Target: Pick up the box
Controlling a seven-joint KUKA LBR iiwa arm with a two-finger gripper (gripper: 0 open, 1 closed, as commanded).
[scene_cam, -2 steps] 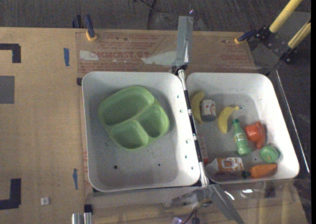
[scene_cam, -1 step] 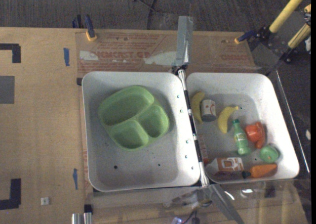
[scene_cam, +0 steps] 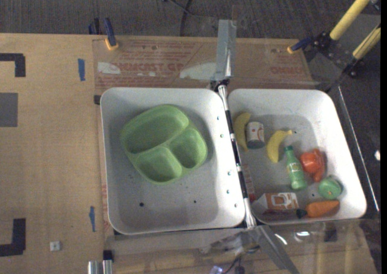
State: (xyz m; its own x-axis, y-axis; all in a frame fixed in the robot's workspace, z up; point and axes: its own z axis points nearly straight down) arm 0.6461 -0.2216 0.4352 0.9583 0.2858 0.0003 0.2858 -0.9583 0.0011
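I cannot tell the state of the jaws from my view. The box [scene_cam: 279,201] lies flat at the front edge of the right bin [scene_cam: 346,146], just beside a carrot [scene_cam: 321,208], so the pick is not yet done. The left bin [scene_cam: 115,164] holds a green tray [scene_cam: 163,143]; both sit on the brown counter [scene_cam: 48,146], dark floor behind
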